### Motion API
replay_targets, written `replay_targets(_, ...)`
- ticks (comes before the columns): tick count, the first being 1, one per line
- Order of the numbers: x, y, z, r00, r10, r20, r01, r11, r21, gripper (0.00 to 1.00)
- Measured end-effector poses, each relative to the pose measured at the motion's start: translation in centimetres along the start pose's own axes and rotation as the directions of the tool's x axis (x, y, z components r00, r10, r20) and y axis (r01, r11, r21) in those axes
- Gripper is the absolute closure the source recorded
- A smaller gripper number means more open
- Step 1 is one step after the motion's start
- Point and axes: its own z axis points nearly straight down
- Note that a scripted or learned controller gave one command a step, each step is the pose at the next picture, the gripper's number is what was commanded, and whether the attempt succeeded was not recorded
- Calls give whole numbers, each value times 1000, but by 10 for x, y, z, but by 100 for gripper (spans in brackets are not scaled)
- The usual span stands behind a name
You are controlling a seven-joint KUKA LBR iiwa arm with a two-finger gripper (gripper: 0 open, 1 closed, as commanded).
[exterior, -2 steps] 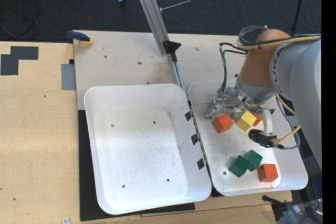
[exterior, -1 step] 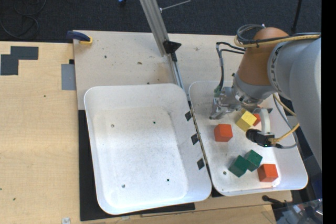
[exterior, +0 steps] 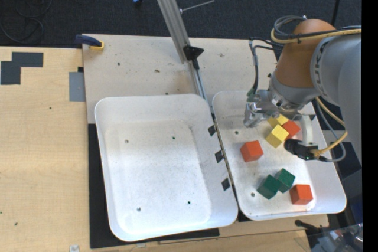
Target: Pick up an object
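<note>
1. The right bin (exterior: 236, 104) is holding the blocks: an orange cube (exterior: 251, 150) near its middle, two green cubes (exterior: 277, 183) touching each other, an orange cube (exterior: 302, 193) just beside them, and a yellow cube (exterior: 276, 136) with another yellow and an orange block partly showing behind it.
2. The left bin (exterior: 112, 112) is lying alongside, touching the right one.
3. The gripper (exterior: 255, 113) is hanging over the right bin's far part, just beside the yellow cube; whether its jaws are apart cannot be told.
4. An aluminium post (exterior: 171, 12) is slanting up behind the bins.
</note>
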Motion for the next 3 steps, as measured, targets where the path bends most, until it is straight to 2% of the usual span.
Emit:
replay_targets(2,6,13,-121,1000,1,2,-1,1000,-4,100)
replay_targets(3,54,8,-104,1000,-1,-1,1,1000,6,100)
